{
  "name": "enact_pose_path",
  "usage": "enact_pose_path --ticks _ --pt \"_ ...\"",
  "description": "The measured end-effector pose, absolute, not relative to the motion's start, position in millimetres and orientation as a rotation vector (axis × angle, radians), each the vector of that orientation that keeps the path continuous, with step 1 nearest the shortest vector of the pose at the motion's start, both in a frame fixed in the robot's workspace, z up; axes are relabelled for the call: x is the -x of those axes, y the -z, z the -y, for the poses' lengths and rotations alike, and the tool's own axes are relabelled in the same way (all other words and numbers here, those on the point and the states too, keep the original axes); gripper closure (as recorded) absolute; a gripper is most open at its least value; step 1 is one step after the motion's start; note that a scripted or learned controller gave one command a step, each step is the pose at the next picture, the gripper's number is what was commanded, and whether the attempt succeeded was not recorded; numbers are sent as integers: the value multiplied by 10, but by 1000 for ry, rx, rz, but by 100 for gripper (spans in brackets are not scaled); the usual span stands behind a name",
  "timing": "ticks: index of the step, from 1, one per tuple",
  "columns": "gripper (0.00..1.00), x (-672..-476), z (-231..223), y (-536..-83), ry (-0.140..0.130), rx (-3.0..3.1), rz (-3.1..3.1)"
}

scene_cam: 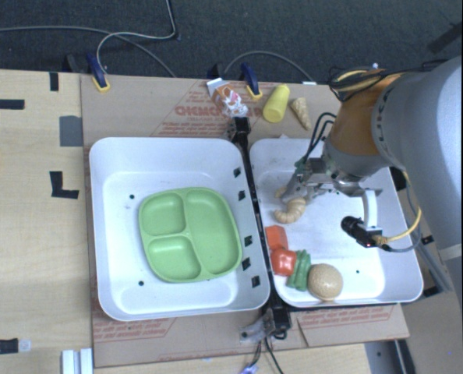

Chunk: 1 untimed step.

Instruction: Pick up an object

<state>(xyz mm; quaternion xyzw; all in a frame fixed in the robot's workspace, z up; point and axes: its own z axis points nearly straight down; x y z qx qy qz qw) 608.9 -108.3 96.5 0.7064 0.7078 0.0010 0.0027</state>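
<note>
Smooth white right bin (387,283) — hand (300,190) over knobbly tan lump (293,209), grip unclear.

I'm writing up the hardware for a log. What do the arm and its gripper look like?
The arm is bulky, rounded and light grey, with a broad orange band above the wrist. Thin black cables and a yellow one run along the orange section. The gripper is a small grey metal piece with slim fingers.
</note>
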Motion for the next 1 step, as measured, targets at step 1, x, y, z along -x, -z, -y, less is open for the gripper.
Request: enact_pose_path --ticks 1 --pt "100 -5898 449 -1847 -1 -2218 -2225"
